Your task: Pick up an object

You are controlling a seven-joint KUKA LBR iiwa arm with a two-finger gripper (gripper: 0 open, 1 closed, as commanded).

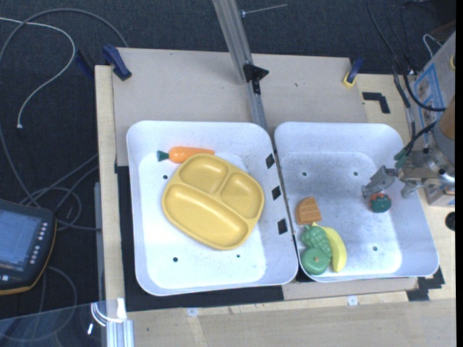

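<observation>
Claw (395, 181) low over the right bin (362, 137), near its right wall, the grey wrist coming in from the edge beside it. Its two fingers stand apart, one (379, 178) slanting down toward a small ball (380, 203), green with a red top, that sits just below that finger on the bin floor. From here I cannot tell whether the fingertip touches the ball; the ball is not between the fingers, so nothing is gripped.

Further left of the claw and lower, a small brown cracker (309, 211) lies near the bin's left wall. Below that, in the bin's lower left corner, a bunch of green grapes (315, 236), a green apple (315, 261) and a banana (336, 247) huddle together, touching one another.

Well off to the claw's left, in the left bin (145, 266), a yellow plate (213, 200) with three sections lies tilted across the middle. A carrot (189, 152) with a green tip lies just above the plate, near the bin's upper wall.

A metal pole (237, 38) rises from behind the gap between the two bins.
</observation>
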